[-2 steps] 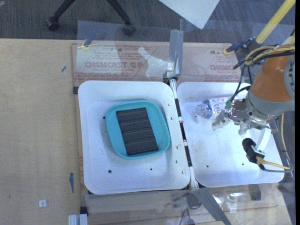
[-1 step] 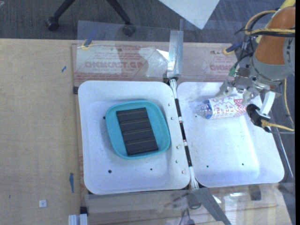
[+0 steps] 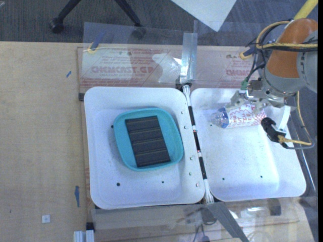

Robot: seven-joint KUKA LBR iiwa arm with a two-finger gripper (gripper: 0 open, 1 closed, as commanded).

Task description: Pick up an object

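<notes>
1. Clear crumpled plastic bottle [image 3: 237, 117], red-printed label, lies on its side against the right bin's [image 3: 252, 183] far wall, cap end toward the divider.
2. Gripper [image 3: 258, 101] sits over the bottle's right end; jaw state cannot be told.
3. Advice: centre on the bottle's body and squeeze gently, since thin plastic is likely to slip.
4. Teal tray [image 3: 174, 140] lies left of the bottle, well apart.

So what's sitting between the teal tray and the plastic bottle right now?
In the camera view, bare white floor of the left bin beside the teal tray, then the two bins' adjoining rims, then bare floor of the right bin up to the plastic bottle.
</notes>
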